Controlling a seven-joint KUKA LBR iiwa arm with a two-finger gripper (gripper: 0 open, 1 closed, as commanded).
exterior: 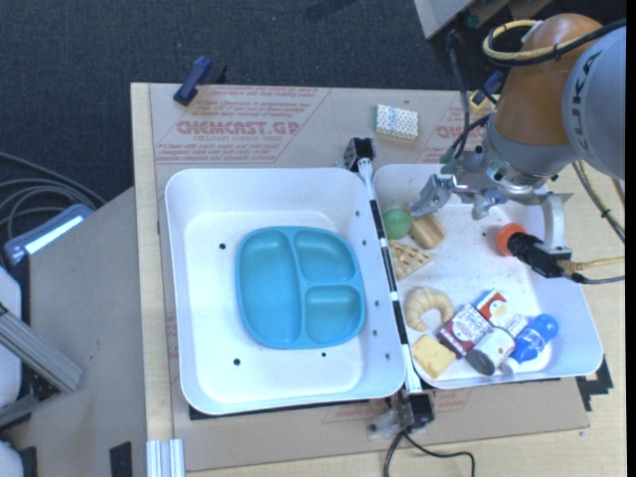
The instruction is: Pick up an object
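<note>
My gripper point(457, 200) hangs over the far part of the right bin point(586, 316), below the orange wrist band. Its fingers point(429, 196) look spread, so it is open, with bare bin floor between them. A green ball point(397, 223) and a tan bread piece point(428, 232) lie just left of and below it. An orange-red object point(511, 238) lies to its right, beside a black part. Nearer the front lie a waffle cracker point(410, 258), a croissant point(427, 306), a yellow cheese block point(429, 355), a red-white packet point(467, 324), a small can point(491, 352) and a blue bottle point(538, 335).
The left bin point(194, 217) holds a blue divided plate point(299, 286). A black clip point(359, 151) sits where the bins meet at the back. On the board behind lie a small patterned box point(397, 120) and a blue clip point(192, 80). Cables run along the right side.
</note>
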